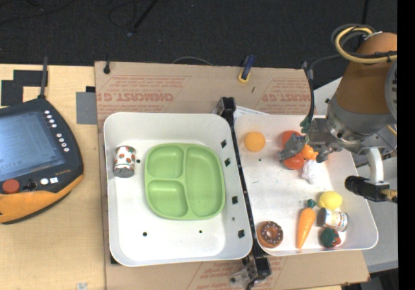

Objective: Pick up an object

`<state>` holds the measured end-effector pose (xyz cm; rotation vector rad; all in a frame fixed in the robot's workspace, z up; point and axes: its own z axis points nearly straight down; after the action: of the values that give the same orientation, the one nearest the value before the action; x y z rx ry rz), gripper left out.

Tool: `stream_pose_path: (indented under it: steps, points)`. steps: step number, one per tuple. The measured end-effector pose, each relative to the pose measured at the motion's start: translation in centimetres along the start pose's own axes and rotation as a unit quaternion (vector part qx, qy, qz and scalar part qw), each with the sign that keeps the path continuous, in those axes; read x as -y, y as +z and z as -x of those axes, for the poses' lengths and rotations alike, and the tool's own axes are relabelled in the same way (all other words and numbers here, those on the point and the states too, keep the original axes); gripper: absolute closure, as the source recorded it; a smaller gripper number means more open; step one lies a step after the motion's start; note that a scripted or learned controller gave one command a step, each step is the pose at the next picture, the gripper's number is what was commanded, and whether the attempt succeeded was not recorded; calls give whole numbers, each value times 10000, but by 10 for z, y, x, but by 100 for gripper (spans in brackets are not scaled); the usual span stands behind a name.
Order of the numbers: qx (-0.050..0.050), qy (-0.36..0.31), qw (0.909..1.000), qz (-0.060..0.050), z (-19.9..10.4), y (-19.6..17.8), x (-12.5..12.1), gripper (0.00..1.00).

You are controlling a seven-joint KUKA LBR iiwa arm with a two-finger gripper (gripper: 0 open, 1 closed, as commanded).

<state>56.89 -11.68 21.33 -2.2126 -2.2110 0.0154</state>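
red toy (293,150) directly under end effector (310,146), touching.

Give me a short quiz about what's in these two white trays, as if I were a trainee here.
1. True or false: the green divided plate lies in the right bin.
2. Which lies nearest the doughnut? A) the orange ball B) the carrot C) the small can
3. Fill in: the gripper is over the ___ bin, at a red and orange toy.

Key: 1 false, it lies in the left bin. 2 B. 3 right.
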Motion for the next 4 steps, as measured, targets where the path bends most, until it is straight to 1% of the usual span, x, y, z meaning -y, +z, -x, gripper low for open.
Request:
stream_pose_path:
  steps: [1,2,3,4]
  points:
    - [8,-9,10000,56,0,-6,-2,0]
    - [2,-10,10000,26,3,58,-4,0]
    - [0,-13,10000,34,0,123,-5,0]
    - [1,17,10000,48,0,127,-4,0]
